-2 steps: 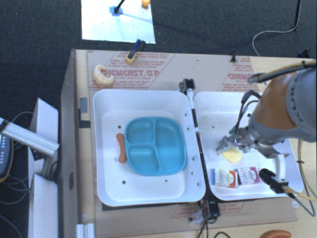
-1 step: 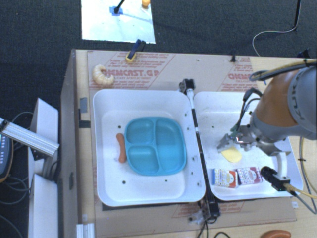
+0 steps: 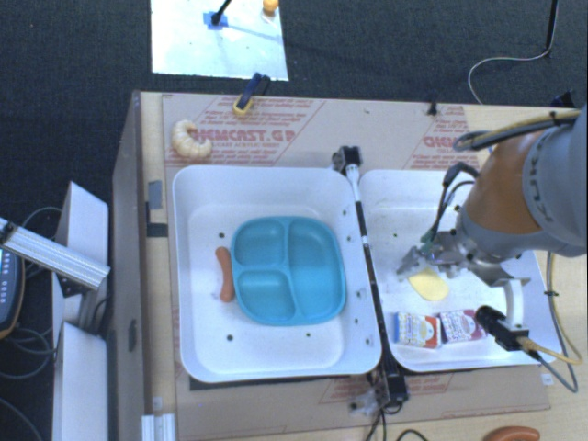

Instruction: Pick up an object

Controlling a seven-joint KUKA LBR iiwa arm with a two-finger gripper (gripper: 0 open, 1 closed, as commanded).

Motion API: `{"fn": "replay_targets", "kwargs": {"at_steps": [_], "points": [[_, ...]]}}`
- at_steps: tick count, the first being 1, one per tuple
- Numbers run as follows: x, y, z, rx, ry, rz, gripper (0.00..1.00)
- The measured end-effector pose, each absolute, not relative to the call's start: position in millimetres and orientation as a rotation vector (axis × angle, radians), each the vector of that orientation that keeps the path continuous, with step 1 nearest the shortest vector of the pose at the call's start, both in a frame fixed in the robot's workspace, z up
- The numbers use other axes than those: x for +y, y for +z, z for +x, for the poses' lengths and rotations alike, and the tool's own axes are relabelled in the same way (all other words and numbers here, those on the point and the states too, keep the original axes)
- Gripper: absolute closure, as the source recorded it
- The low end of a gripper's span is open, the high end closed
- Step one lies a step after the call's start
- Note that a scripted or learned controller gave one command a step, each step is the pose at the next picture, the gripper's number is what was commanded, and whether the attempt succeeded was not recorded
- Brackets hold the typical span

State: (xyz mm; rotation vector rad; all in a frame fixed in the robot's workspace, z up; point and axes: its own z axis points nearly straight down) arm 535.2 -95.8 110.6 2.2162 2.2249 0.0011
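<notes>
Nearest the camera, along the front wall of the right bin, two small cartons are lying side by side: a carton with blue and red print and, touching it, a red and white carton. Just behind them a pale yellow object is resting on the bin floor, and the pincer is hanging right at its far-left edge, with the grey and orange arm bending in above. Whether the pincer is open or closed cannot be told; the wrist is hiding that part, and nothing is visibly being held.

Judging from this, the yellow object looks like the likeliest target. Doing the step well probably means centring over the yellow piece rather than its rim, descending straight, and staying away from the cartons so they are not being nudged.

Farther off, in the left bin, a blue divided tray is sitting with a sausage just beside its left edge. On the surface beyond, a pale curled object is lying.
</notes>
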Motion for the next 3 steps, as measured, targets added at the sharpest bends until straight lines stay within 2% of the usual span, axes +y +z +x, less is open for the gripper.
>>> {"fn": "replay_targets", "kwargs": {"at_steps": [1, 2, 3], "points": [[-109.0, 126.2, 548.7, 2.225, 0.001, 2.216, 0.0], [-89.3, 96.2, 535.6, 2.226, 0.0, 2.217, 0.0], [-104.7, 132.8, 536.3, 2.221, 0.002, 2.218, 0.0]]}}
